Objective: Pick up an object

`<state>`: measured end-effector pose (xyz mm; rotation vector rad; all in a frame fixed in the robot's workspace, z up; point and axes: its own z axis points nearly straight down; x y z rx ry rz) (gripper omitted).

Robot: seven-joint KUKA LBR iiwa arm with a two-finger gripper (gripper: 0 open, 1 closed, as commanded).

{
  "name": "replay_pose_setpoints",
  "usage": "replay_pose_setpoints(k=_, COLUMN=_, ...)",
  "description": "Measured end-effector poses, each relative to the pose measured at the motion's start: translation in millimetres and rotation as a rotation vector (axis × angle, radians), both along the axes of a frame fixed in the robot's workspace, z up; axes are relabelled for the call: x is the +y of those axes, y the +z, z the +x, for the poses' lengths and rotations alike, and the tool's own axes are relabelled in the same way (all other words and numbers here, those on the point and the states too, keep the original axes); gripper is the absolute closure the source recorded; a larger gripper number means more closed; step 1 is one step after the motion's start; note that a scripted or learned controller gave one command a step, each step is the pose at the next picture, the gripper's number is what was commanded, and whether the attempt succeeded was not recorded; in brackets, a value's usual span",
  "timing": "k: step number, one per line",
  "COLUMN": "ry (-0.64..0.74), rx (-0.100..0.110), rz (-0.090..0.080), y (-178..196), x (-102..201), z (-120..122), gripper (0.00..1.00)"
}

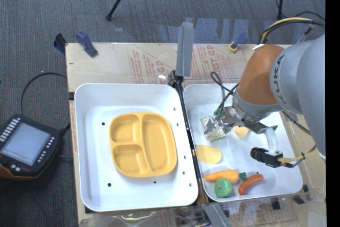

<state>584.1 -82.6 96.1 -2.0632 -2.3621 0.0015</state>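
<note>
Left bin (85, 114) — one yellow divided plate (143, 144). Right bin (202, 95) — one yellow disc (208, 154), one carrot (222, 175), one green pepper (223, 187), one sausage (251, 184). The gripper (213, 128) sits low over that bin's upper left; its grip cannot be made out. Plywood bench (122, 64), grey carpet.

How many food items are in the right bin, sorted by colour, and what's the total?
Yellow: 2, the flat yellow piece and the small pale yellow piece beside the arm's wrist
Orange: 2, the carrot and the sausage
Green: 1, the green pepper
Total: 5
</note>
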Motion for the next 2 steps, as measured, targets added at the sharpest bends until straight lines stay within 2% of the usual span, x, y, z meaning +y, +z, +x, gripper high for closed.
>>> replay_pose_setpoints(k=1, ry=-0.053, rx=-0.009, rz=0.0, y=94.3, x=80.3, z=7.8, gripper=1.0)
replay_pose_setpoints(k=2, ry=-0.2, rx=0.0, rz=-0.003, y=89.6, x=75.4, z=10.3, gripper=1.0)
